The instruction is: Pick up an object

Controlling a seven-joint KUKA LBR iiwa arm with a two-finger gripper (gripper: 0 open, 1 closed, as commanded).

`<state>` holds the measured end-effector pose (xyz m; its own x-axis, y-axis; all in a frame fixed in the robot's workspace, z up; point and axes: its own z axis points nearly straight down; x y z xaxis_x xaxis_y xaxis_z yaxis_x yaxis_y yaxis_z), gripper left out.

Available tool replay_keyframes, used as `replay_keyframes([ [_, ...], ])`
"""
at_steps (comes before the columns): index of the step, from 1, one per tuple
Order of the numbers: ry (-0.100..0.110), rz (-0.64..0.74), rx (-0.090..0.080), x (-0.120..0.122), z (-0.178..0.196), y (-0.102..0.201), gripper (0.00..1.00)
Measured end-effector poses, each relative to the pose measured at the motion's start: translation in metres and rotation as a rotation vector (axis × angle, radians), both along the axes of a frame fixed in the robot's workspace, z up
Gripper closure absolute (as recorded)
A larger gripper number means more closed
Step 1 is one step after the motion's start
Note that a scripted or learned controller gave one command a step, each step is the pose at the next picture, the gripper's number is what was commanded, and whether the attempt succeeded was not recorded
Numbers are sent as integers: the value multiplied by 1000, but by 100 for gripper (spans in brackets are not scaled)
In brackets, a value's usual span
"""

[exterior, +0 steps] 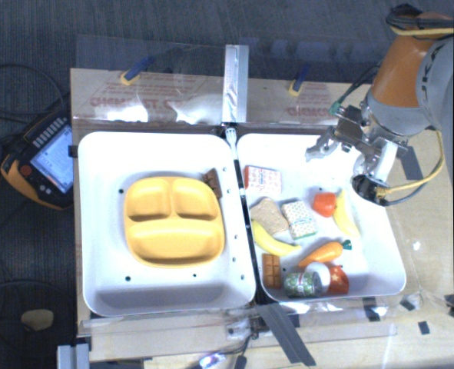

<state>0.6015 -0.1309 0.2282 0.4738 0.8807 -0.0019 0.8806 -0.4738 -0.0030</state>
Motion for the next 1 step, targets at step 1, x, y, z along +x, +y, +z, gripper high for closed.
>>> replay_keyframes([
  [1,-1,4,2,-31,-125,-30,0],
])
